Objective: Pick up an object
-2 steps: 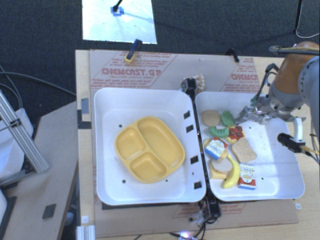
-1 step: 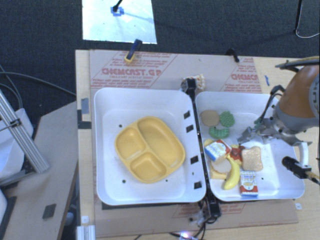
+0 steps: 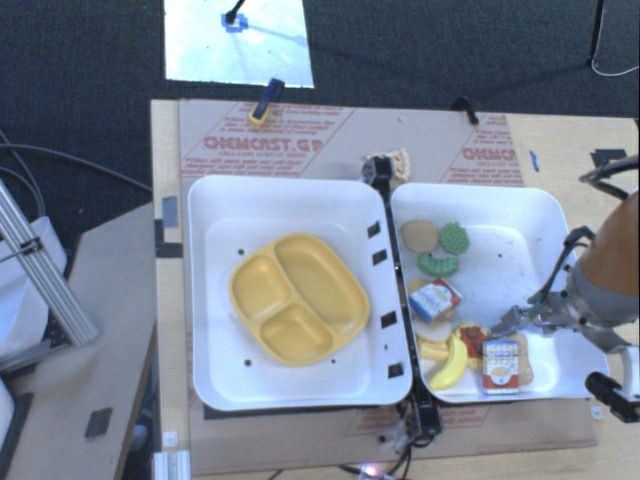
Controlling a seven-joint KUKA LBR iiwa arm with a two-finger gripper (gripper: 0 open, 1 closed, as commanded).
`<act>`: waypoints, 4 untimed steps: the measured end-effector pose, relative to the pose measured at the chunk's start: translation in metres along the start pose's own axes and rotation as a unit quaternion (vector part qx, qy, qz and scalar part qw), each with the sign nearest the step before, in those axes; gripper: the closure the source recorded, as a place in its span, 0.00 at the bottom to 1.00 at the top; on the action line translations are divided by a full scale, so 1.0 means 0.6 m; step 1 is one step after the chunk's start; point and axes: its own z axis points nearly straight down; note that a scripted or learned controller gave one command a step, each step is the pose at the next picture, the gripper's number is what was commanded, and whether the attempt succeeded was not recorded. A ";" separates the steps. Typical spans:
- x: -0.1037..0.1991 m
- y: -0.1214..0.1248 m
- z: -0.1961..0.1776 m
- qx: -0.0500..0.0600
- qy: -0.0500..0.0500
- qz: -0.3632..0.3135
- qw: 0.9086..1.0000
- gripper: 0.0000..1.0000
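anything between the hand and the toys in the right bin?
Nothing visible. The hand sits low inside the right bin, right beside the red snack pack and banana. Bare bin floor separates it from the juice box.

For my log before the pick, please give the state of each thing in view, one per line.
Yellow tray: lying flat in the left bin, compartments bare.
Banana: lying in the right bin, near its front edge.
Small carton: lying tilted.
Red packet: lying flat.
Green toys: resting together.
Tool: low over the right bin.
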 end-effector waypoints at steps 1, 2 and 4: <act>0.200 -0.001 0.000 -0.003 0.001 -0.008 1.000 0.00; 0.366 0.013 -0.177 -0.009 0.000 -0.007 1.000 0.00; 0.175 -0.006 -0.088 0.000 -0.001 0.001 1.000 0.00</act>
